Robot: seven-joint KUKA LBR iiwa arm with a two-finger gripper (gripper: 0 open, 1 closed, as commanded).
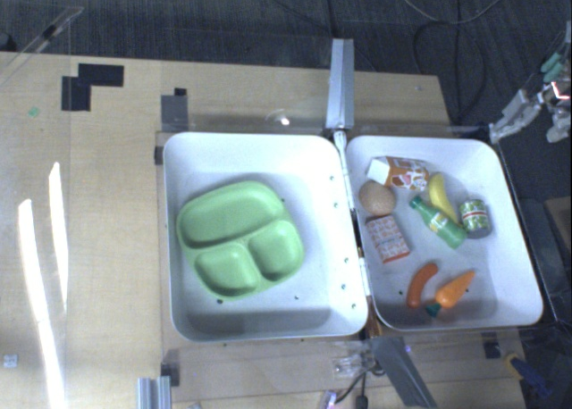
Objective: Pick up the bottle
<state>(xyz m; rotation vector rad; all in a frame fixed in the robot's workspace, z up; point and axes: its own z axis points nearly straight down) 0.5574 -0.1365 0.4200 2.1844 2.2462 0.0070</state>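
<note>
A green bottle [438,220] lies on its side in the right bin [514,246], slanting from upper left to lower right near the bin's middle. It rests between a yellow banana [438,194] and a small green can [475,217]. My gripper [521,114] hangs at the view's right edge, beyond the far right corner of that bin and well away from the bottle. Nothing is seen in it.
The right bin also holds a brown potato [377,198], an orange and white carton [400,172], a reddish packet [387,238], a red sausage [421,283] and a carrot [453,290]. A green divided tray [239,237] lies in the left bin [188,309].
</note>
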